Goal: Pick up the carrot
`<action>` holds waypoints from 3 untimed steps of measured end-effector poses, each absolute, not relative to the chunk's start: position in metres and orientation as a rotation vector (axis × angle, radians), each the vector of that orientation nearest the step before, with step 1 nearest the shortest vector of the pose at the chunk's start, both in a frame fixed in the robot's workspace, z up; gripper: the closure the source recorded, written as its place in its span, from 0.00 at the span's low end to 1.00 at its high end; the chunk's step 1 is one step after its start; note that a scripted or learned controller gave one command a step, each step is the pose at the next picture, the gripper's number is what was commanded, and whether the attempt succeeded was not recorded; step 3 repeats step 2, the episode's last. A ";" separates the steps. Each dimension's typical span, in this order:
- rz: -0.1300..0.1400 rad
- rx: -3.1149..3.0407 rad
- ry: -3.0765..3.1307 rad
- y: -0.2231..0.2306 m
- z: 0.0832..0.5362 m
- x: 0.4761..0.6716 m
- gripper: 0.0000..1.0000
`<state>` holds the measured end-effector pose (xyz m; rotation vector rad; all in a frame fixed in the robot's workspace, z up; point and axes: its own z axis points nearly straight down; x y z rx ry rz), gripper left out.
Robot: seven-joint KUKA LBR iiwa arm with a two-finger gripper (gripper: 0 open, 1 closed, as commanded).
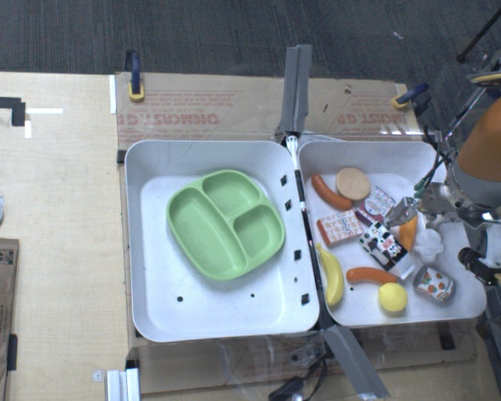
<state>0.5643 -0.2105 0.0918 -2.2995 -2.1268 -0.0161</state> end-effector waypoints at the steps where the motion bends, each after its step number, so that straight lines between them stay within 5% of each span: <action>1: -0.008 -2.306 -2.126 -0.214 0.101 0.563 1.00; 2: 0.002 -2.364 -2.068 -0.159 0.192 0.564 1.00; 3: 0.002 -2.364 -2.068 -0.159 0.192 0.564 1.00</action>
